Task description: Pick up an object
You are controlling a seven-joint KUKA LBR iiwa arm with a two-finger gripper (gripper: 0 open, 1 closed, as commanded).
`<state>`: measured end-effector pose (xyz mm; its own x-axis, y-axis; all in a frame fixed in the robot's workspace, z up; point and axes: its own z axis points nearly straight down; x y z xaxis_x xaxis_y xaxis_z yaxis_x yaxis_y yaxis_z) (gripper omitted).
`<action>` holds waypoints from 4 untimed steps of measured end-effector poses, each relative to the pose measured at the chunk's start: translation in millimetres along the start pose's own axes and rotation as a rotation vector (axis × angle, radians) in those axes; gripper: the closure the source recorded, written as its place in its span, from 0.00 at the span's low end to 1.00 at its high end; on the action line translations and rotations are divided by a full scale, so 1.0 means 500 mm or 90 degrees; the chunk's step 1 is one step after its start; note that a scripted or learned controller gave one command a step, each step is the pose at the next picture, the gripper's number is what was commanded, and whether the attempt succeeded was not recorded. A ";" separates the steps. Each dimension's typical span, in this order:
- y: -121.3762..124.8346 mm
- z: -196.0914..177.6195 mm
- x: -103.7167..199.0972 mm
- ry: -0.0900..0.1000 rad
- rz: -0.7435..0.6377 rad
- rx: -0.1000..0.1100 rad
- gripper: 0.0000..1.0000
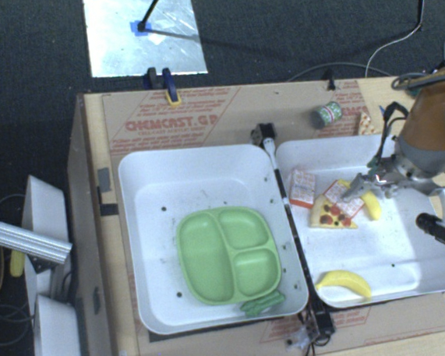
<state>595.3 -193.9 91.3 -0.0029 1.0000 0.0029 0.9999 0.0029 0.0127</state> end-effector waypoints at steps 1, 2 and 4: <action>-0.026 -0.044 -0.001 -0.002 0.001 0.006 0.00; 0.101 -0.074 0.065 -0.002 -0.001 0.006 0.00; 0.059 -0.082 0.106 -0.002 -0.001 0.005 0.00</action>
<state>624.3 -141.0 132.6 -0.0039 1.0000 -0.0008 1.0000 0.0039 0.0045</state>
